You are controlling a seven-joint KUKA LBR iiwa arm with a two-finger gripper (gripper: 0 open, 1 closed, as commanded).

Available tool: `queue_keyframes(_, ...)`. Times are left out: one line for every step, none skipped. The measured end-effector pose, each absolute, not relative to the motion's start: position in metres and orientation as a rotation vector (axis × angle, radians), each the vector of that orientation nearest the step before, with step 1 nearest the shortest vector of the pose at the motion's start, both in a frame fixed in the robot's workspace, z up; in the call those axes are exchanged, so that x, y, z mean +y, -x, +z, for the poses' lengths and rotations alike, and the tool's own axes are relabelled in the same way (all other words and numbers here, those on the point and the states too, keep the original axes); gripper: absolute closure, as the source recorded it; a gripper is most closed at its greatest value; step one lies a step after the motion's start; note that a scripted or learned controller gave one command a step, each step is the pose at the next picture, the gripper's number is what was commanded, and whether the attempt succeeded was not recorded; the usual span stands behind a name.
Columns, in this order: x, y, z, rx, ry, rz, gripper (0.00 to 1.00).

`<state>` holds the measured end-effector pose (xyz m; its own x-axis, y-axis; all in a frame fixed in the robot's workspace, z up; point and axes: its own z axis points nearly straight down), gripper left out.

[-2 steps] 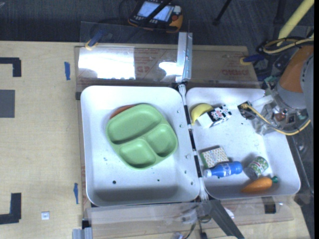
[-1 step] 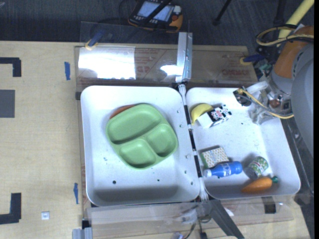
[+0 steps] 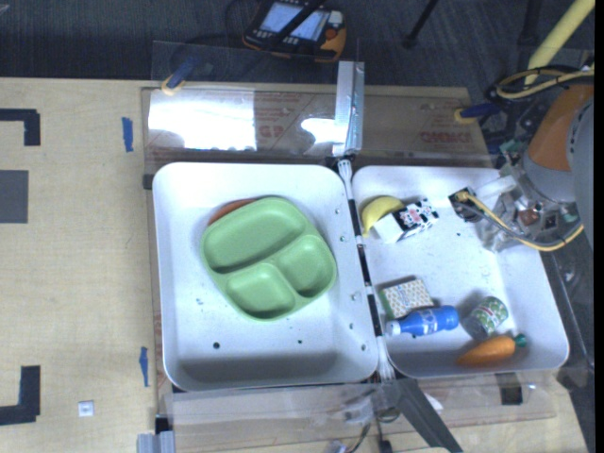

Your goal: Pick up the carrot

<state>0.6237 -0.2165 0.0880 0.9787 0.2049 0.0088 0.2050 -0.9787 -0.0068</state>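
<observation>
Carrot (image 3: 488, 350) lies nearest the camera, on its side along the front edge of the right bin (image 3: 545, 281), thick end left, green-tipped end right and close to the bin's front right corner. Looks like a small toy: probably light, rigid, with a smooth and somewhat slick skin, tapered. Best hold, by my judgement, is across the thick middle, fingers closing across the short axis; the taper could squeeze it out if taken near the tip. Bin wall just in front leaves little room on that side.

Just behind the carrot: a small greenish can (image 3: 487, 315) on its side, very near, possibly touching. To its left a blue bottle (image 3: 425, 322) lying flat, white cap end pointing left. Behind that, a speckled green-and-tan block (image 3: 407, 296).

Further back in the same bin: a yellow banana (image 3: 379, 211) and beside it a small black-and-white object (image 3: 416, 217), too small to identify.

Left bin (image 3: 179, 253) holds a green three-compartment plate (image 3: 269, 256), compartments bare; an orange-red edge of something shows under its back left rim.

Gripper (image 3: 491, 217) hangs over the back right of the right bin, well apart from the carrot; cables clutter it, so I cannot tell its state. Nothing visibly held.
</observation>
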Motion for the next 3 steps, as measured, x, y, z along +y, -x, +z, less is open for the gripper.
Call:
queue_keyframes(-0.216,-0.66,0.084,-0.322,3.111,0.014,1.0)
queue_keyframes(-0.217,-0.587,0.087,-0.321,3.115,-0.01,1.0)
queue_keyframes(-0.216,-0.662,0.084,-0.34,3.111,0.006,1.0)
